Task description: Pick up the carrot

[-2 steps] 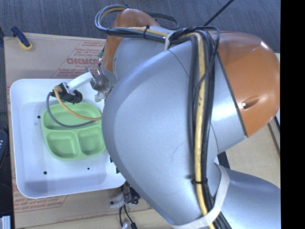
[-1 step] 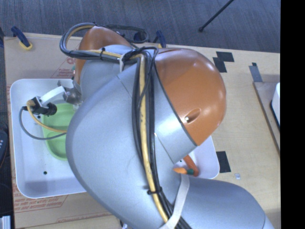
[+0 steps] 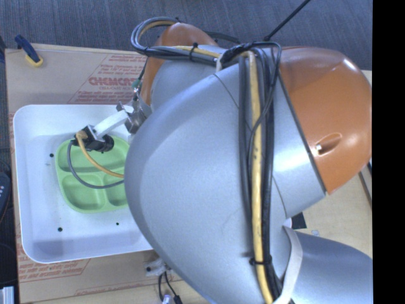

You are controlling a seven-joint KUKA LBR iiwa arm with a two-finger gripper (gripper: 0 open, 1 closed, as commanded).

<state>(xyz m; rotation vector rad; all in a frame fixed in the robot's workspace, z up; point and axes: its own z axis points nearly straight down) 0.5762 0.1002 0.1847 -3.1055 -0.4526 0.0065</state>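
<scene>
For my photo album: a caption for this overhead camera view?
Grey arm looms over a white bin holding a green divided tray.

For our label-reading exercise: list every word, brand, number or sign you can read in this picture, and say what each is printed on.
"CHEMC...": red print on the cardboard sheet under the white bin; the arm cuts it off.
Smaller red lines beneath it, and at the cardboard's bottom left: too blurred to read.

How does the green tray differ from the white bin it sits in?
The green tray is bright green, while the white bin is plain white. The tray is split into compartments; the bin is one open basin. The tray is the smaller of the two and lies inside the bin. Both are shallow with rounded corners, and the arm covers part of each.
</scene>
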